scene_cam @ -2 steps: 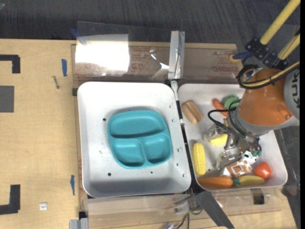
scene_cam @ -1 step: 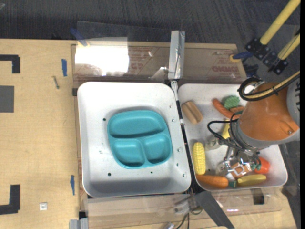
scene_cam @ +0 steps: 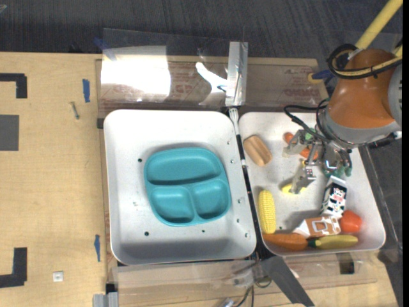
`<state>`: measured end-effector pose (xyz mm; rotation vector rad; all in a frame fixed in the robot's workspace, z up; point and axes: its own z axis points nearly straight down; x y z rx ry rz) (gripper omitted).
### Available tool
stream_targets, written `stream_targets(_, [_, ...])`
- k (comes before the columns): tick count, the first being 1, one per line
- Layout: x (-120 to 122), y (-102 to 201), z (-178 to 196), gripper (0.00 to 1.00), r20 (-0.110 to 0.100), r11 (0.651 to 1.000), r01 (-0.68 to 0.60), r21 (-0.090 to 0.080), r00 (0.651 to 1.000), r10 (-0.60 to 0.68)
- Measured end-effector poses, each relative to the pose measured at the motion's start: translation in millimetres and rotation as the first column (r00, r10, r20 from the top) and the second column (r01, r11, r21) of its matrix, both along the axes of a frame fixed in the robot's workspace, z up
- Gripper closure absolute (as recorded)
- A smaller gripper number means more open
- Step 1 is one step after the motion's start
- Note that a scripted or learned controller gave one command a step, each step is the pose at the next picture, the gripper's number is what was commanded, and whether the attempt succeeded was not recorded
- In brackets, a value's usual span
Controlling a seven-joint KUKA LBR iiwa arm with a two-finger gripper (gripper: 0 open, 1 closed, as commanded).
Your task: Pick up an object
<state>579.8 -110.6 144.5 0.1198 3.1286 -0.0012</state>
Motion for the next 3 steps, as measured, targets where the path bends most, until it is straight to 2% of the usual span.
stream_targets(1, [11.4, 13.9, -55.9, 0.00, -0.001, 1.000, 0.020, 0.000, 1.000, -0.020])
stream_targets(2, [12.9, 15.1, -44.4, 1.00, 0.002, 1.000, 0.018, 0.001, 1.000, -0.018])
stream_targets(3, [64.4, 30.2, 67.5, 1.00, 0.008, 0.996, 0.090, 0.001, 0.996, -0.090])
